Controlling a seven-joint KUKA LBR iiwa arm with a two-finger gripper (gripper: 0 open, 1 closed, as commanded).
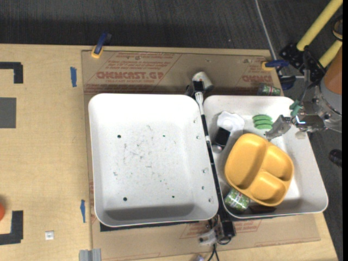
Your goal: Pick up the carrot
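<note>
My gripper (284,125) hangs over the upper right part of the right bin (312,167), coming in from the right edge. Just to its left lies a green ribbed object (262,122). Below it a large yellow lumpy object (258,168) fills the middle of this bin. Nothing shows between the gripper's tips from this angle.
The right bin also holds a white crumpled item (230,120), a small black item (221,137) and a green patterned can (237,200) partly under the yellow object. The left bin (147,156) stands beside it. A small orange-red spot (1,212) sits at the bench's far left edge.
</note>
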